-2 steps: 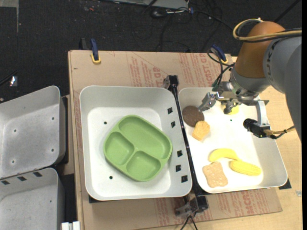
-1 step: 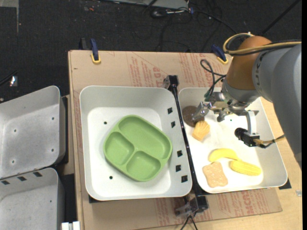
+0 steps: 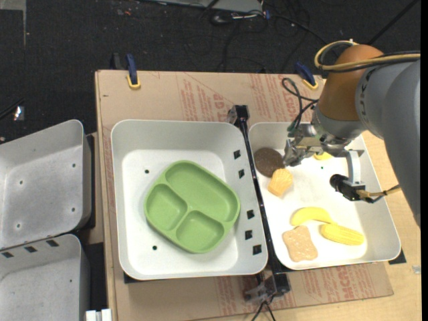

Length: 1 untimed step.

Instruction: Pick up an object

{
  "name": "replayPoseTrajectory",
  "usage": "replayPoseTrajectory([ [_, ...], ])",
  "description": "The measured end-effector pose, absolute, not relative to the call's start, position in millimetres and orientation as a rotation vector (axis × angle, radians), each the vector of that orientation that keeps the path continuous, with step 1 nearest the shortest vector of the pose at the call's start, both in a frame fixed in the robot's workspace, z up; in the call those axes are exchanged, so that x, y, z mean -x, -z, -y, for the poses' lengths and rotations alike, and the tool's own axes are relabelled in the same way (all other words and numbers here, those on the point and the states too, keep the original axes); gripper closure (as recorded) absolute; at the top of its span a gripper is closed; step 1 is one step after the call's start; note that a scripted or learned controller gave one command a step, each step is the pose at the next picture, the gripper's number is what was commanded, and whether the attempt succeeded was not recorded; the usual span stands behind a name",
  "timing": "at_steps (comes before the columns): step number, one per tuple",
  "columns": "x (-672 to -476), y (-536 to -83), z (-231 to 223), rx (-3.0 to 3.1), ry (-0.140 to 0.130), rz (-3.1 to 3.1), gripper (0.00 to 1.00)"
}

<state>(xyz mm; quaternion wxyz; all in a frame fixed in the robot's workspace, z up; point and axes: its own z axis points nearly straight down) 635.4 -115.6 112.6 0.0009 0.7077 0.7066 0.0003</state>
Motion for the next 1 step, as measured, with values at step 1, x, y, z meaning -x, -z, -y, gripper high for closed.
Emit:
replayPoseTrajectory([
  [1, -627.0, -166.2, 111.5, -2.22, -0.004, -2.218, 1.0],
])
